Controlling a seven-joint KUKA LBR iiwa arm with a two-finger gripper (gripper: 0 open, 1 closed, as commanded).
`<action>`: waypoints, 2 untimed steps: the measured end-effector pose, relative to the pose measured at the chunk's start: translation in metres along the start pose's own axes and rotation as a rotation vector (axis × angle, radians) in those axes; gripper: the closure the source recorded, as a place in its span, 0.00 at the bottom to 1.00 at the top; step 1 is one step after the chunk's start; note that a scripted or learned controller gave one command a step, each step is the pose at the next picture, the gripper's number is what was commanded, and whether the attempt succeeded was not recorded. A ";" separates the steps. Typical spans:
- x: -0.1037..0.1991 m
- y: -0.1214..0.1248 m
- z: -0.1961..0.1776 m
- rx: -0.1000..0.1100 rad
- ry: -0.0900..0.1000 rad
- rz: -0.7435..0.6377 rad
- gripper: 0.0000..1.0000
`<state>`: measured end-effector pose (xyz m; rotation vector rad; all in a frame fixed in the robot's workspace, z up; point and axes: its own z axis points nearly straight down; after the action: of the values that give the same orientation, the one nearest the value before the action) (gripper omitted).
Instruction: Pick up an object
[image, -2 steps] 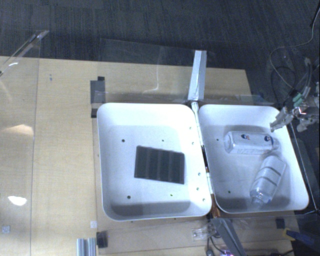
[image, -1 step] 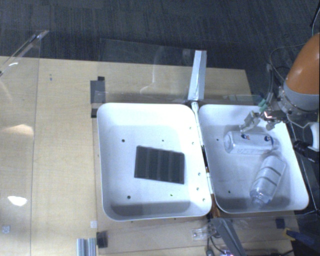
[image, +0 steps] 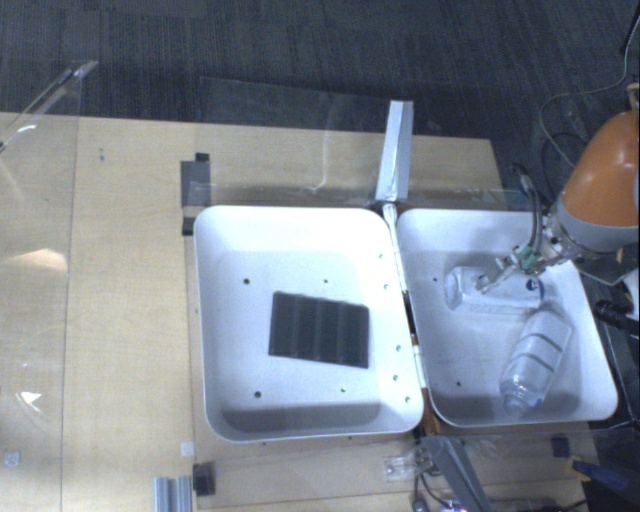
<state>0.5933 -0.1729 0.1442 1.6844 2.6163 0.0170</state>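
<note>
Lying in the right bin (image: 600, 395), 2 clear plastic bottles (image: 535, 362) look light, slippery and crushable; grip one mid-body. Whether the gripper (image: 527, 258) holds anything, I cannot tell.

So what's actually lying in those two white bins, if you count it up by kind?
Clear plastic bottles: 2, both in the right bin, one lying across the upper part and one slanting toward the near corner.
Dark ribbed pads: 1, flat in the left bin.
Total: 3 things.
</note>
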 end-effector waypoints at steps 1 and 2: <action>0.022 0.024 0.012 -0.014 -0.005 -0.098 0.00; 0.023 0.040 0.015 -0.025 -0.014 -0.116 0.00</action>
<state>0.6205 -0.1354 0.1301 1.5167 2.6876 0.0348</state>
